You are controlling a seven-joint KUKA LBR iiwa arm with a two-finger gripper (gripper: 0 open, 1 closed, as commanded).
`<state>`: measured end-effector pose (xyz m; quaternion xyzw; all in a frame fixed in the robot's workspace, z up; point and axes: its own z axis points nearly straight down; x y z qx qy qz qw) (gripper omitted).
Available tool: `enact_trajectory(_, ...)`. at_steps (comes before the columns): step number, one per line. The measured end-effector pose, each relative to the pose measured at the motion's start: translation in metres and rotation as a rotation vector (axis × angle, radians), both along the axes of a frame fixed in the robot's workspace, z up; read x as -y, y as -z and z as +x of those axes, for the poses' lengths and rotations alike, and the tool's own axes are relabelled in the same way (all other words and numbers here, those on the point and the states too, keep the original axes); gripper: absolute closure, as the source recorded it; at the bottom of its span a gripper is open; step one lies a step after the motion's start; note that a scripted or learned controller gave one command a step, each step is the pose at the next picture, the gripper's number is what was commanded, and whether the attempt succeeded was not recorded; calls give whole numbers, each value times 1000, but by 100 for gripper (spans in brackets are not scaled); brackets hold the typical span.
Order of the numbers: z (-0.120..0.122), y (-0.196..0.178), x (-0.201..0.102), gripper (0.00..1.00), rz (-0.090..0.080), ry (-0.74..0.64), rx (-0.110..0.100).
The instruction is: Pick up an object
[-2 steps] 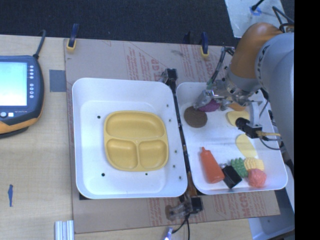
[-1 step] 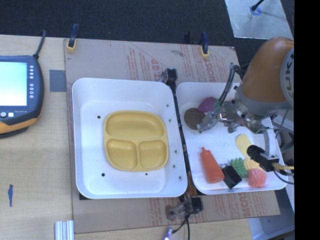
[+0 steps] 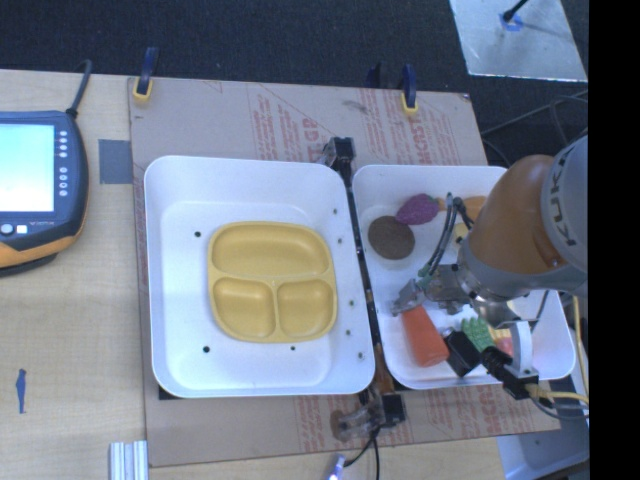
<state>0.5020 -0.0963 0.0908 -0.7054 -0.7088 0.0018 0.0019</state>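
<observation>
One arm (image 3: 530,228) low over right bin (image 3: 560,363), reaching stage.
Jaws state: cannot tell; orange block (image 3: 425,336) just beside, next needs descent and closing.

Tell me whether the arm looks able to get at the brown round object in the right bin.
Probably yes. The brown round object lies uncovered near the right bin's left wall, just beside the arm's wrist, with the purple object close behind it but nothing on top.
</observation>
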Motion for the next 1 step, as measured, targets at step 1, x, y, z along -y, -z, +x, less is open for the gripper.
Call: enact_trajectory(1, 88, -1, 25, 0, 0, 2, 3)
